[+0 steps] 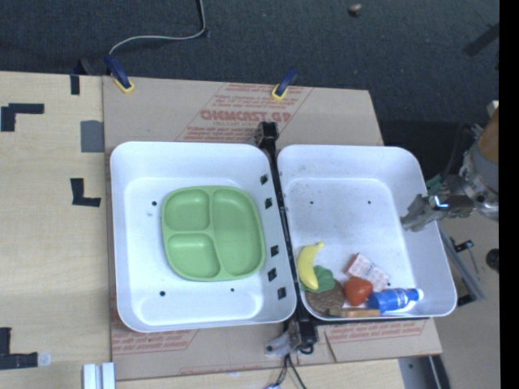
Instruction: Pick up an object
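I hang at the right rim of the right bin [405, 168], my fingers [418, 213] out over its edge; whether they are spread or pressed together I cannot tell, and nothing shows between them. The pickable things crowd the bin's near corner: a banana [309, 264], a red piece [358, 289], a blue bottle [395, 299]. Packed so tightly, I judge an edge item easiest. The left bin [130, 168] carries 1 green divided plate [214, 232].
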`<move>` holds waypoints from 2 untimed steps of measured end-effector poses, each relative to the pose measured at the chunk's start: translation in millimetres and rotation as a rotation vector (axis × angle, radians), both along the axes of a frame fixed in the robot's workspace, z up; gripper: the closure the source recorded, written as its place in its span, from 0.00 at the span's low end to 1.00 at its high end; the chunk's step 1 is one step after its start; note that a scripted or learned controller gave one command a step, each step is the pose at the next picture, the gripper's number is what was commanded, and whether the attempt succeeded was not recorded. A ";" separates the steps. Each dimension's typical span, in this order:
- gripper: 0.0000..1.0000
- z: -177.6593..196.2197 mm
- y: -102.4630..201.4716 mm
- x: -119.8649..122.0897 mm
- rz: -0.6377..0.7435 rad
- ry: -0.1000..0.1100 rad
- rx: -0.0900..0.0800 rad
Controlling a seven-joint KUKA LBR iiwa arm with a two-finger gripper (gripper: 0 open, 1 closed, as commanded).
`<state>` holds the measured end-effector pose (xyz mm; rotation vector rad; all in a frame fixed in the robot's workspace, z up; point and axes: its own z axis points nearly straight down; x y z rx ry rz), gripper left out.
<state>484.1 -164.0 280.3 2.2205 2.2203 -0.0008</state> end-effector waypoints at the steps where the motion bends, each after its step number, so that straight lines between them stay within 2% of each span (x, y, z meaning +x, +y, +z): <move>1: 1.00 7.1 -51.0 -0.5 0.000 0.002 0.000; 2: 1.00 -37.5 15.9 -0.3 0.002 0.002 0.002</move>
